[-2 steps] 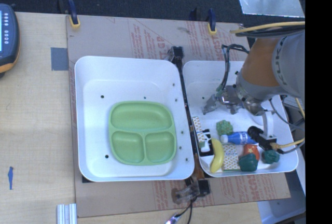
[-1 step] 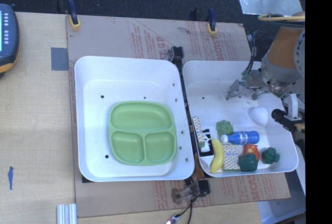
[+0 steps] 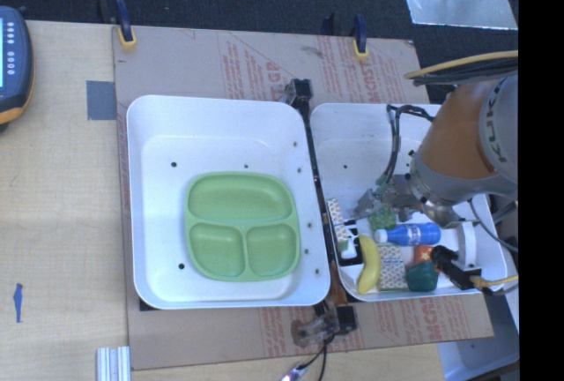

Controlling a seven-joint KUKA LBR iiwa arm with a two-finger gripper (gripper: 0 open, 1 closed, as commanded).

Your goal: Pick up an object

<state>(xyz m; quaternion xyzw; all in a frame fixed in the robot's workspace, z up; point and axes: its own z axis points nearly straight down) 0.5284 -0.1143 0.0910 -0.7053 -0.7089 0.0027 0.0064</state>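
Note:
The right bin [image 3: 352,141] holds a cluster of small objects along its near side: a yellow banana [image 3: 367,265], a white and blue bottle [image 3: 408,235] lying on its side, a green object [image 3: 421,278], a small red piece [image 3: 425,254] and a patterned strip [image 3: 337,214] by the left wall. My gripper [image 3: 388,205] hangs low over this clutter, just above the bottle, beside a small green leafy item [image 3: 383,219]. The arm's orange band [image 3: 458,137] covers the wrist.
The left bin [image 3: 159,132] holds a green three-compartment plate [image 3: 241,225]. A black divider bar [image 3: 310,168] runs between the bins. A blue and orange device [image 3: 13,62] sits at the bench's far left. Cables loop near the wrist.

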